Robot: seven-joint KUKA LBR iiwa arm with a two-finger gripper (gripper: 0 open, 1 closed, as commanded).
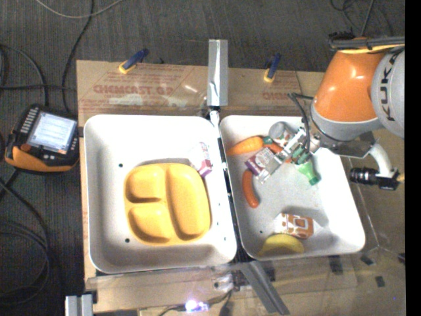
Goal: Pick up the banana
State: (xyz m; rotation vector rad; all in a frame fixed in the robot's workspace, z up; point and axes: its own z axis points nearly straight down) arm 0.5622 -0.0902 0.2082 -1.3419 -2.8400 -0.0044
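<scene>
The banana (pixel 283 245) is a pale yellow piece lying against the front wall of the right bin (pixel 342 206). My gripper (pixel 291 145) hangs over the far part of that bin, well behind the banana and apart from it, amid a cluster of small items. The grey arm with its orange band (pixel 348 91) reaches in from the right and covers the bin's far right corner.
Near the gripper lie an orange carrot (pixel 246 145), a white and purple packet (pixel 262 163) and a green bottle (pixel 308 172). A sausage (pixel 250 191) and a small carton (pixel 296 224) lie nearer the banana. The left bin (pixel 105 143) holds a yellow divided tray (pixel 168 201).
</scene>
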